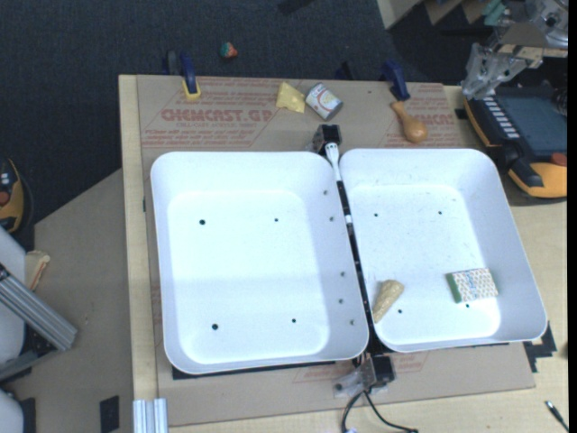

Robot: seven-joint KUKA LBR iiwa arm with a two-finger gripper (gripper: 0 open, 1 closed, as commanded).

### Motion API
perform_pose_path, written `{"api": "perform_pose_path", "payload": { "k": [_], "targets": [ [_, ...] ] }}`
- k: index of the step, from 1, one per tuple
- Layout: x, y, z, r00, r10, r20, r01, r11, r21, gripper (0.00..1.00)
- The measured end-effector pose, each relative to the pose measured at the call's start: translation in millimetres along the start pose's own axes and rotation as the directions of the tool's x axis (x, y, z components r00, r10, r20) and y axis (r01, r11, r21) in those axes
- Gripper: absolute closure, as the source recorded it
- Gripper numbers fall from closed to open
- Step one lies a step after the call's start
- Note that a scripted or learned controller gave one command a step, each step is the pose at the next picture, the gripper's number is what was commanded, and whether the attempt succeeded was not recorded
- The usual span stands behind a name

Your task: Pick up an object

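Two things, a tan wedge (388,298) and a patterned block (471,285), lie in the right bin (505,188), well apart from the gripper (491,69), whose open-or-closed state I cannot tell; approach not yet begun, it likely must next reach over one and descend.

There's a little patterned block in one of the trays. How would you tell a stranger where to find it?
Look in the right bin, near its front right corner. The block lies flat there, rectangular with a green edge and speckled top. Its only neighbour, a tan cone-shaped piece, lies to its left by the bin's inner wall.
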State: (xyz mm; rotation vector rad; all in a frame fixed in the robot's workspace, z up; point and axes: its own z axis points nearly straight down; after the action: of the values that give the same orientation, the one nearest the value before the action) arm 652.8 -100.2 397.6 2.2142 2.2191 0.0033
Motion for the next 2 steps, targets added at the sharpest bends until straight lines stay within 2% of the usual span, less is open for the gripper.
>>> {"api": "perform_pose_path", "payload": {
  "k": [1,2],
  "targets": [
    [136,-44,84,1.0,-0.011,-0.008,0.011,1.0,0.017,1.0],
    [259,-7,113,1.0,-0.01,-0.007,0.01,1.0,0.003,1.0]
  ]
}}
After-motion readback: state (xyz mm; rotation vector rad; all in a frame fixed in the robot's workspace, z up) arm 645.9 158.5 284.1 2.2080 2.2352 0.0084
